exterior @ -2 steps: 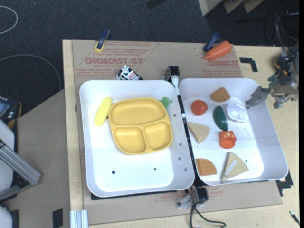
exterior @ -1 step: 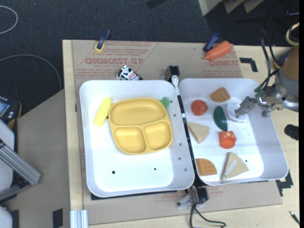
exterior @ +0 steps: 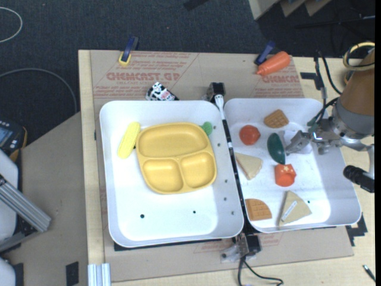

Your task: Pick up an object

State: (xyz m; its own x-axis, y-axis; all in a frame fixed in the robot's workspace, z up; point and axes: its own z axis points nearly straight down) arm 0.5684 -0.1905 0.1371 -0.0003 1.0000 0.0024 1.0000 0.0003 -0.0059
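Note:
My gripper hangs low over the right bin, near its right-middle, and stands open with nothing between its fingers. Just left of it lies a dark green pepper, close to one fingertip. Below that sits a red pepper piece. A red tomato and a brown cracker lie toward the back. A pale cheese wedge, a round waffle and a sandwich wedge lie toward the front.
The left bin holds a yellow divided plate, a yellow corn cob and a small green piece. An orange carrot and a black-and-white toy lie on the bench behind the bins.

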